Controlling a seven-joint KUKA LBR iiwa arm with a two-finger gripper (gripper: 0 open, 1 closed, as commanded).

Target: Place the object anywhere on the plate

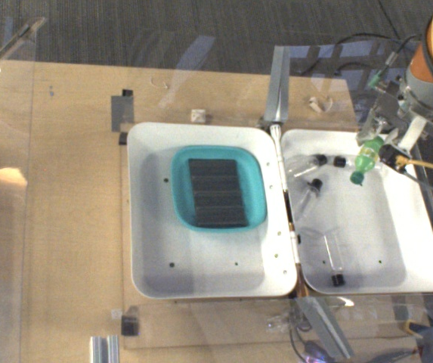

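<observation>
Wooden desk (57, 225) carries both bins. We see the teal plate (258, 195) with its dark insert in the left bin (148, 278); at three o'clock, over the right bin (420, 278), a small green object (365, 161) hangs beneath the gripper (382, 138). We judge it light, slippery plastic, best pinched mid-body. We cannot tell how the jaws stand.

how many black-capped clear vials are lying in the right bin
4 as far as I can tell: two by the far wall, one mid-left, one near the front. Clear bodies blur; more may hide.
</observation>
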